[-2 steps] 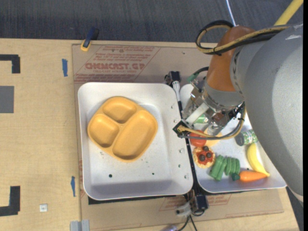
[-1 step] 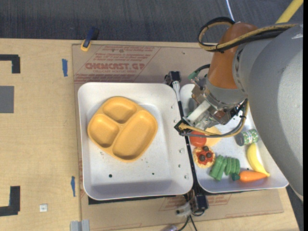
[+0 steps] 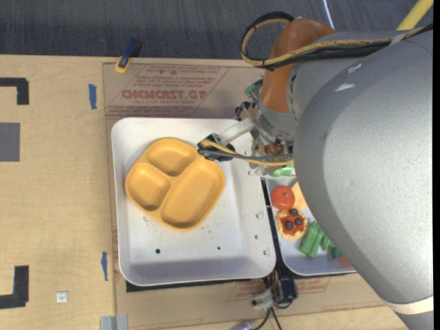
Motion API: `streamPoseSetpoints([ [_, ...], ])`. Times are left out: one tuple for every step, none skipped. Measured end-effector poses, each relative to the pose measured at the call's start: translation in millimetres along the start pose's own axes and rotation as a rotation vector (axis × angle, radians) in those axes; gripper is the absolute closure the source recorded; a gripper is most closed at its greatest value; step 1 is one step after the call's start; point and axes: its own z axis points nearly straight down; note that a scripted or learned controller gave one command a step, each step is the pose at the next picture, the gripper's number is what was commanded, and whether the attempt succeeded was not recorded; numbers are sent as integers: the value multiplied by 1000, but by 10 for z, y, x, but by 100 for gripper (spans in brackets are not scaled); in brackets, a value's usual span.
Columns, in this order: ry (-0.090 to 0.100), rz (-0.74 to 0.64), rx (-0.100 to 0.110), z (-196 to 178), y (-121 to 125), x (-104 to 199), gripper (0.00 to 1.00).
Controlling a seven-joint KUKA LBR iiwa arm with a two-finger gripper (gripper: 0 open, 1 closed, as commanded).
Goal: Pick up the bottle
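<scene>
One yellow tray (image 3: 175,182) — left bin (image 3: 130,253)

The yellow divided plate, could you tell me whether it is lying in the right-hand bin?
No, the yellow divided plate lies in the left bin, while the right bin holds small toy foods.

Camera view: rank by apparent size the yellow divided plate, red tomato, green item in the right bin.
Largest to smallest:
1. Yellow divided plate, by far
2. Green item, partly hidden by the arm
3. Red tomato
The last two look close in size, so their order is unsure.
</scene>
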Motion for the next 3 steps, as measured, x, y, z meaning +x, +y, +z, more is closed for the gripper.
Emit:
streamPoseSetpoints([
  [3,-107,4,881,-141,343,100],
  [-2,-89,0,899,-515,339,100],
  [13,-154,3,445,-25,145,100],
])
